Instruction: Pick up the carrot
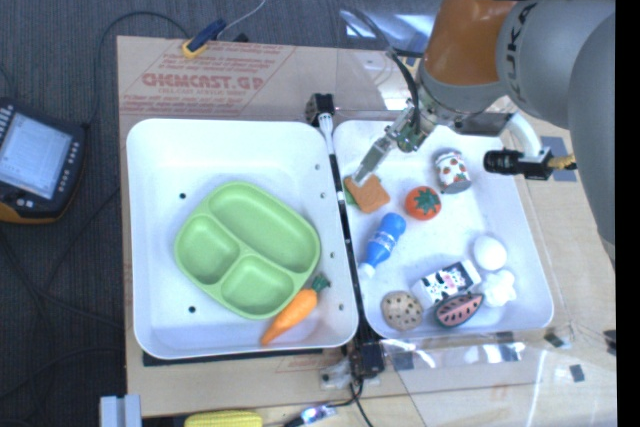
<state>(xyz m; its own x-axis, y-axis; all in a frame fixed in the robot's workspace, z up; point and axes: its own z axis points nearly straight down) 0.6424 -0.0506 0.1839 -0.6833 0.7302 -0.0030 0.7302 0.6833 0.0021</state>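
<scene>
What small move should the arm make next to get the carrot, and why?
Probably lift and carry the gripper across the divider toward the left bin. The gripper sits low in the right bin, beside the orange-brown slice, while the carrot lies in the left bin's near corner, against the green divided plate. Nothing shows between its fingers.

Robot arm (560, 35): smooth, rounded grey casing with a glossy orange band (470, 25) above the wrist; part of a dark maker's lettering shows on the grey shell. Black cables run across the top of the band and beside the wrist. Gripper (378, 155) (slim, metallic grey fingers).
</scene>
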